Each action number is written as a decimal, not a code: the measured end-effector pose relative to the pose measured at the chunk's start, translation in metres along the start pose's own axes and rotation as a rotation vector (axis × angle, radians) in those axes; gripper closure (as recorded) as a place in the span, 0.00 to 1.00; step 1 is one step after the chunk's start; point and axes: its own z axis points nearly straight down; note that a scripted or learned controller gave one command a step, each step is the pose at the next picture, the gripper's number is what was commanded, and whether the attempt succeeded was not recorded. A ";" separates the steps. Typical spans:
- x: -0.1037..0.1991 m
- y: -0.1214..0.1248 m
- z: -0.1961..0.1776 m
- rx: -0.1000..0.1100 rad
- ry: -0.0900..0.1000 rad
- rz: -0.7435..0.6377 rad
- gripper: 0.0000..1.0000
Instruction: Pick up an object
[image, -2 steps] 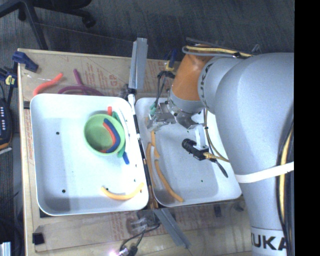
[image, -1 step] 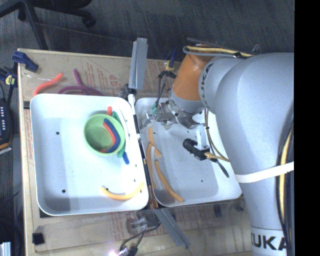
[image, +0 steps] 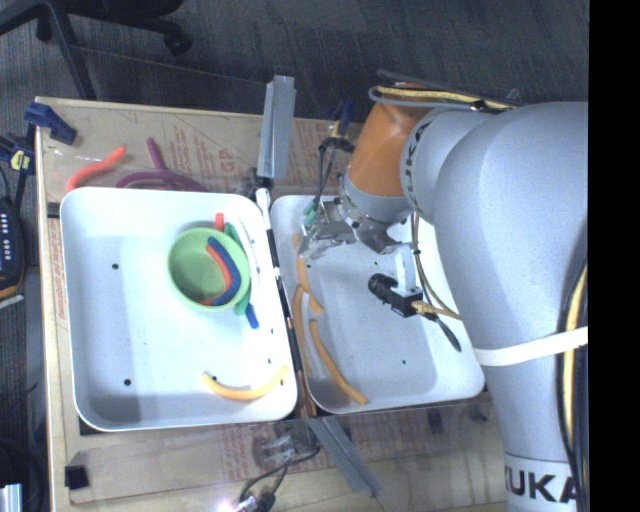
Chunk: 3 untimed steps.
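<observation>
A: Is the tool (image: 318, 232) open?
B: Cannot tell; it hangs low at the right bin's (image: 455, 375) far left corner.
A: Objects?
B: One green bowl (image: 203, 270) in the left bin (image: 110, 330), one yellow piece (image: 243, 386)

A green bowl (image: 207, 270) and yellow tube (image: 243, 386) lie in the white left bin (image: 120, 330); the arm (image: 500, 260) is grey.

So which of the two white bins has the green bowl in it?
The left bin, the one farther from the arm. The green bowl sits in it with a yellow curved piece lying nearer its front edge. The right bin sits under the gripper.
</observation>
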 end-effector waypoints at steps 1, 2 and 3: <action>0.000 0.000 0.000 0.000 -0.001 -0.001 0.00; 0.002 -0.018 0.017 -0.007 -0.007 -0.031 0.00; 0.006 -0.017 0.008 -0.003 0.001 -0.038 1.00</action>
